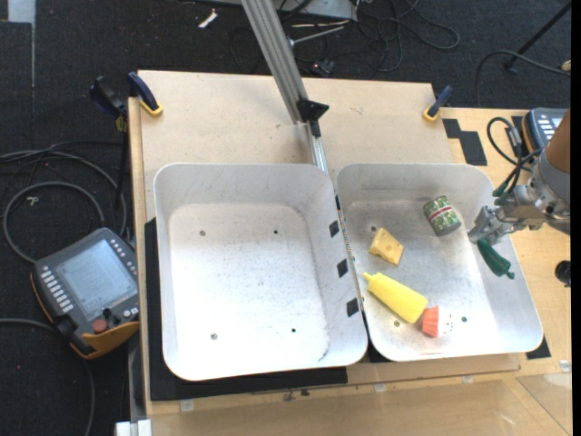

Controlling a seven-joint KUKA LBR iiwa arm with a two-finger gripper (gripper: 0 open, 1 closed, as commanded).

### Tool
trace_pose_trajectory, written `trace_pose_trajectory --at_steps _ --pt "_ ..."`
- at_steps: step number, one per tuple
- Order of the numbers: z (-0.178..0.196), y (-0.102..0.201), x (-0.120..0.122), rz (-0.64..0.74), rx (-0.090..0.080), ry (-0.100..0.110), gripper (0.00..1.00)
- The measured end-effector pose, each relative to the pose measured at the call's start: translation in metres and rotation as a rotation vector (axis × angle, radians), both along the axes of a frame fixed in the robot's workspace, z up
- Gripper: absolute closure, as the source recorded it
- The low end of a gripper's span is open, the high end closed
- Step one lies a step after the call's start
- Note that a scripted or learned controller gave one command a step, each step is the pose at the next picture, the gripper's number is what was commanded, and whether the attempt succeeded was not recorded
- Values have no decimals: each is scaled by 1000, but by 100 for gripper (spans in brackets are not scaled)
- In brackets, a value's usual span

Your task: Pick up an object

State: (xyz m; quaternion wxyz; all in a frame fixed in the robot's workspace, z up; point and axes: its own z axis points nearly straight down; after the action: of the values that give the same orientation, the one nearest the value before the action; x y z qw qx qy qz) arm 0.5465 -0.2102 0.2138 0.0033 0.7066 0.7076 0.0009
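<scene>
Camera view: wooden bench [236, 125] on dark carpet [54, 80] strewn with cables [36, 198].

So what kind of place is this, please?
Probably a robot lab or test workshop. A wooden bench holds two white bins, a handheld control pad lies on the dark carpet, and loose cables run behind.
</scene>
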Motion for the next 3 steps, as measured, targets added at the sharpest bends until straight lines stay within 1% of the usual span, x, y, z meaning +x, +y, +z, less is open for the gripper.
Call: trace_pose_trajectory --at_steps 1,2,3 --pt "44 0 2 2 0 0 100" --pt "43 48 21 6 3 4 100" --pt "32 104 22 7 5 7 100"
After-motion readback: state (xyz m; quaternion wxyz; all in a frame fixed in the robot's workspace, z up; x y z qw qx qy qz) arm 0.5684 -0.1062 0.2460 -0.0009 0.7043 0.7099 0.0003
